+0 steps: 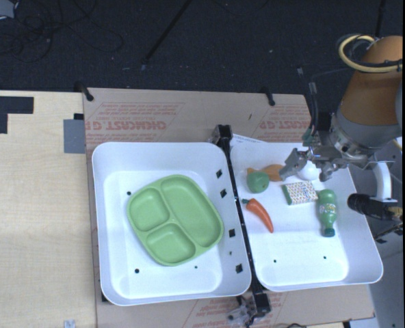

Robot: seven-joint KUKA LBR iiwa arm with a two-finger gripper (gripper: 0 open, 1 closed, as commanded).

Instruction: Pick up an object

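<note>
The right bin (339, 268) holds several small items. A patterned little box (299, 193) lies near its back. A green bottle (327, 212) lies to the box's right, and a red-orange chili (260, 214) lies to its left. A round green toy (258, 181) sits beside an orange piece (274, 171). My gripper (309, 167) hangs over the bin's back part, just behind the box, open, with nothing between its fingers.
A green divided plate (175, 219) lies in the left bin (110, 251). A black divider (233, 210) separates the bins. A black fitting (370, 206) juts in at the right bin's right rim. The arm's orange-banded wrist (373, 94) stands over the back right.
</note>
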